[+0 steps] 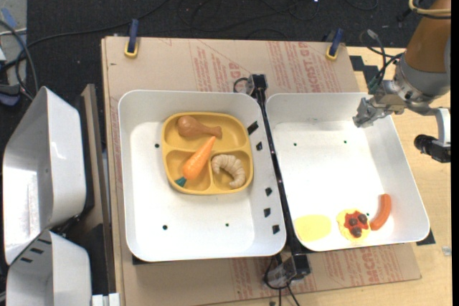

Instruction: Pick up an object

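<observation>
In the left bin (143, 226) a yellow divided plate (171, 131) holds a brown drumstick (198, 127), an orange carrot (199, 159) and a pale curled shrimp (229, 168). Along the near edge of the right bin (323, 140) lie a flat yellow disc (313, 227), a small red and yellow piece (353, 222) and an orange-red sausage (381, 211). My gripper (367, 115) hangs over the right bin's far right corner, well away from all of these objects. Nothing shows between its fingers.
The arm's orange band (430, 36) and grey wrist stand at the right edge above the bench. Two clamps (131, 39) (334, 45) hold the brown board at the back. White containers (39, 161) stand off to the left. Cables lie across the dark floor behind.
</observation>
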`<state>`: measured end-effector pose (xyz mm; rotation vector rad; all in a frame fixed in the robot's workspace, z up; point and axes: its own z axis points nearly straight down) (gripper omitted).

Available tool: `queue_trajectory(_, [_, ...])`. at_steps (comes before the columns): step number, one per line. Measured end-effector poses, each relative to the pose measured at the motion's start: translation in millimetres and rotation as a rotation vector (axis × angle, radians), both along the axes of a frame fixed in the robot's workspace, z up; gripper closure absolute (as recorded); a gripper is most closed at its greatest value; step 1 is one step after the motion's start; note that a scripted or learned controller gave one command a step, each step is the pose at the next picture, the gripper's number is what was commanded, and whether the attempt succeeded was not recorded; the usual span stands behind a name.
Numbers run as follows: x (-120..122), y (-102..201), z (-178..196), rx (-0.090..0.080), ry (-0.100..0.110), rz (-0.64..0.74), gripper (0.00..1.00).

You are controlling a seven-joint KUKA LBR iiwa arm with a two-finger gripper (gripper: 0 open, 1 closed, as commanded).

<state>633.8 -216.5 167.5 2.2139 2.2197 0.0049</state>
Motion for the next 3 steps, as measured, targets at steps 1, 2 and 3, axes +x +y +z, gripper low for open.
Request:
queue_trajectory(1, [1, 0, 40, 0.0, 0.0, 0.0, 1.0])
queue_trajectory(2, [-12, 41, 39, 0.003, 0.007, 0.004, 1.0])
queue_trajectory(3, [-32, 94, 32, 0.004, 0.009, 0.004, 1.0])
